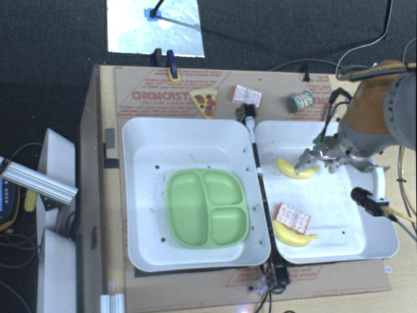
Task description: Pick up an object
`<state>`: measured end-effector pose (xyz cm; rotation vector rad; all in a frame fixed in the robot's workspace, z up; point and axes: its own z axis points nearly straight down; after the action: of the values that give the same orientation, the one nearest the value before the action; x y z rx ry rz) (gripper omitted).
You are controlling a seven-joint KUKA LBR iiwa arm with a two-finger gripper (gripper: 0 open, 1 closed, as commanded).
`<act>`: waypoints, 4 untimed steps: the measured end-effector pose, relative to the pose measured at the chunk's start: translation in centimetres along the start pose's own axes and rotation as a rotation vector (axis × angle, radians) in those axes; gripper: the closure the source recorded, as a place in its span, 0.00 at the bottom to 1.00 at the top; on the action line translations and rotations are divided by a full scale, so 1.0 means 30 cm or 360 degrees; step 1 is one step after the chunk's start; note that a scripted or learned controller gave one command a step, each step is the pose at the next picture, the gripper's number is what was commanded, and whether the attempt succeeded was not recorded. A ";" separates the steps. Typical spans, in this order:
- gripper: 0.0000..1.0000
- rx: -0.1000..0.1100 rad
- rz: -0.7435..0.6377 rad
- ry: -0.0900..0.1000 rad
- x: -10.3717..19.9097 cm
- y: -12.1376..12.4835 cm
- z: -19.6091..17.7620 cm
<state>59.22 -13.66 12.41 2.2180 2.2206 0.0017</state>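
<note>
In the right bin [371, 237], a small yellow banana [288, 169] lies near the far left. My gripper [317, 159] hangs low over that bin, its tip right at the banana's right end. I cannot make out whether it touches the fruit. A red-and-white packet [292, 218] lies nearer the front, resting against a second banana [294, 237]. The grey arm with its orange band [365, 106] comes in from the right.
The left bin [140, 175] holds a green divided plate [207, 207]. On the cardboard behind the bins lie a toy pizza slice [204, 102], a small packet [247, 96] and a little can [301, 100]. A black fitting [367, 201] on a cable overhangs the right bin.
</note>
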 end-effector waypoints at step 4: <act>0.00 0.0007 -0.0012 -0.0002 0.066 0.216 0.099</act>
<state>65.70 -11.67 9.47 2.2111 2.2308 -0.0044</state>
